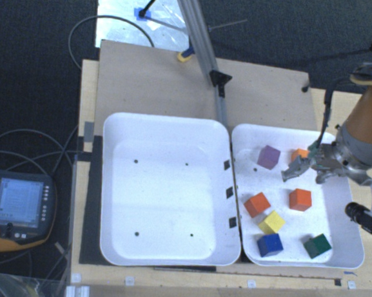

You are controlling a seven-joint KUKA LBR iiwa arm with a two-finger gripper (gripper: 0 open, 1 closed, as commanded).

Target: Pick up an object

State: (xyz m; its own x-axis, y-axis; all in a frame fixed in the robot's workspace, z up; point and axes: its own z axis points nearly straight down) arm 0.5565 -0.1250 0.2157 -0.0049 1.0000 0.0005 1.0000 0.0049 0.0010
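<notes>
I see the gripper (305, 167) over the right bin (344, 259), fingers spread with nothing between them, just beside a small orange block (300, 154) at the far side, with purple (269, 157), two orange (300, 199), yellow (273, 221), blue (270, 244) and green (318, 245) cubes nearer.

We see seven small blocks, all in the right bin (357, 260). Purple block (269, 156) sits toward the back-left, tilted. Small orange block (300, 154) just right of it, partly hidden. Two larger orange blocks (300, 199) (257, 204) mid-bin. Yellow block (273, 222) touches the blue block (270, 244) below it. Green block (318, 245) near the front-right corner.
</notes>
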